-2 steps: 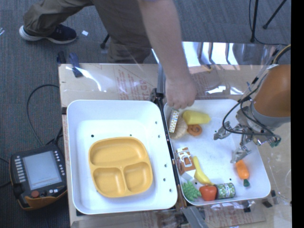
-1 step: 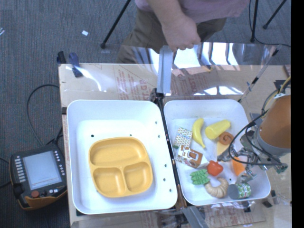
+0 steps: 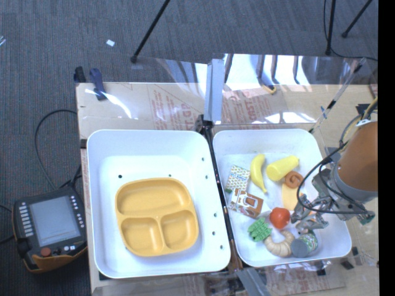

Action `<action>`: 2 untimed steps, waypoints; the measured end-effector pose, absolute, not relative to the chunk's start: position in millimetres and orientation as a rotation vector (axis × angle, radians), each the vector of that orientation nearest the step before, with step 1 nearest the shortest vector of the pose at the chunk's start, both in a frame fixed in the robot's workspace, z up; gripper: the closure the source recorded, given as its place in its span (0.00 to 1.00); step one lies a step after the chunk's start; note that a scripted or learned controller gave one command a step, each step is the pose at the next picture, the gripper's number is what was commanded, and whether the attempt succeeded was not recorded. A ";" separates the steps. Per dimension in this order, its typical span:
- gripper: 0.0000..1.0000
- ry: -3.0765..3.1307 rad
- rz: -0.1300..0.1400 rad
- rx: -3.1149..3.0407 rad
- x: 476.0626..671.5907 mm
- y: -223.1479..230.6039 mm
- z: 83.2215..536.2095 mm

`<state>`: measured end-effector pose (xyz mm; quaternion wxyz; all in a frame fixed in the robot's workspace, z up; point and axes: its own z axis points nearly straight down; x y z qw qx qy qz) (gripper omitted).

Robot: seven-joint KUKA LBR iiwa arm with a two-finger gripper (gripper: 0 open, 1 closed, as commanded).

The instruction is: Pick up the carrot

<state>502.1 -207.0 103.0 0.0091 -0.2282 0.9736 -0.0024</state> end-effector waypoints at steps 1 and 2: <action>0.00 3.027 -0.015 -0.712 506.7 -206.1 106.4; 1.00 3.031 -0.008 -0.723 506.1 -203.7 114.6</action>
